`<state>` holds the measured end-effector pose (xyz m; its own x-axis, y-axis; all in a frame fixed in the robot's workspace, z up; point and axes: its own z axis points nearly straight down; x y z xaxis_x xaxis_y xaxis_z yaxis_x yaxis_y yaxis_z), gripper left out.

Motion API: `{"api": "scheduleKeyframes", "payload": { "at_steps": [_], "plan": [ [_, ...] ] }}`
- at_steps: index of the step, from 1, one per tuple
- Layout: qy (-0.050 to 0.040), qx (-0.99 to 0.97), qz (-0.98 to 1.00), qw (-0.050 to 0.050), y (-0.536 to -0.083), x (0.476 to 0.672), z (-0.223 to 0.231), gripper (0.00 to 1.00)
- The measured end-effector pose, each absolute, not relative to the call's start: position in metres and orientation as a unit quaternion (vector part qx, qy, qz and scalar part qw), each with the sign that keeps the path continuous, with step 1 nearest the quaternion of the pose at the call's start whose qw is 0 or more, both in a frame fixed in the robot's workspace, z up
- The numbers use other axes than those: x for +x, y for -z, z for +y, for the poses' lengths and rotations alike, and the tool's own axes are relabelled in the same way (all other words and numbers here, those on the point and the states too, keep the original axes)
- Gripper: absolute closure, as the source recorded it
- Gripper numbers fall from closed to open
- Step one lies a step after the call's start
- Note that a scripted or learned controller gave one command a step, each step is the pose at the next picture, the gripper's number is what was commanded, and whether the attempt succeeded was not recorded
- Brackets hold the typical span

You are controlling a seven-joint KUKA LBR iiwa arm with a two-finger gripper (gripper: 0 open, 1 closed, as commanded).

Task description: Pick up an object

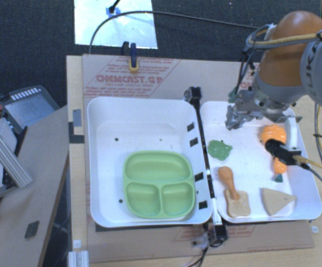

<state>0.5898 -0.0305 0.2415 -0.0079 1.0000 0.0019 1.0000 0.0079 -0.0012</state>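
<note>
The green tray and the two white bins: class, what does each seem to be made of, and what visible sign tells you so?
Green tray: probably moulded plastic, matt, with soft rounded compartment ridges and even colour. White bins: likely thin formed plastic, smooth with a slight sheen, judging by their rounded corners and shallow walls.

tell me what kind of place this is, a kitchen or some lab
Most likely a robotics lab bench, not a kitchen: a grey robot arm with an orange band reaches over two shallow white plastic bins, which hold toy food and a green divided plastic tray; cables trail across the bench.
</note>
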Motion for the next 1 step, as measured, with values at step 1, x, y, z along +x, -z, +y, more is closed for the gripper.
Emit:
{"api": "scheduleKeyframes", "payload": {
  "at_steps": [1],
  "plan": [
    [0.0000,-0.704,-0.710,0.001,-0.2349,0.5683,0.0080,1.00]
  ]
}}
